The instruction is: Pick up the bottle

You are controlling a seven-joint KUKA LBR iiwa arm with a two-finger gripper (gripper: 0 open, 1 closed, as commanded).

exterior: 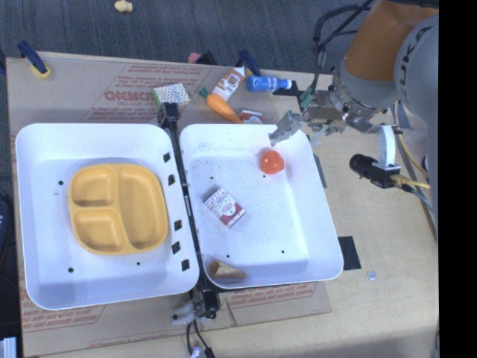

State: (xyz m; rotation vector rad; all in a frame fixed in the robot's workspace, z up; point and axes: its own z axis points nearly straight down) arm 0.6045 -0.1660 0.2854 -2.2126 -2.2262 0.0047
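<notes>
**Gripper at the bin's far corner, bottle not yet reached**

The blue bottle [268,84] lies on its side on the cardboard beyond the right bin [317,233], outside it, next to a white-and-orange bottle-like item [229,83] and a carrot [223,108]. The gripper [286,130] hangs over the right bin's far right corner, between the bottle and a small red tomato-like object [271,162] inside the bin. How far its fingers are parted cannot be told, as they read as one grey shape; nothing is seen between them.

This looks like the approach step: the grasp has not begun. The next move would call for carrying the gripper away from the bin toward the bench's far edge, lining the fingers across the bottle's narrow width, and descending without nudging the carrot or the bin rim.

Elsewhere, a small red-and-white packet [224,206] lies mid-bin, and a yellow divided plate [118,207] sits in the left bin [37,274].
</notes>
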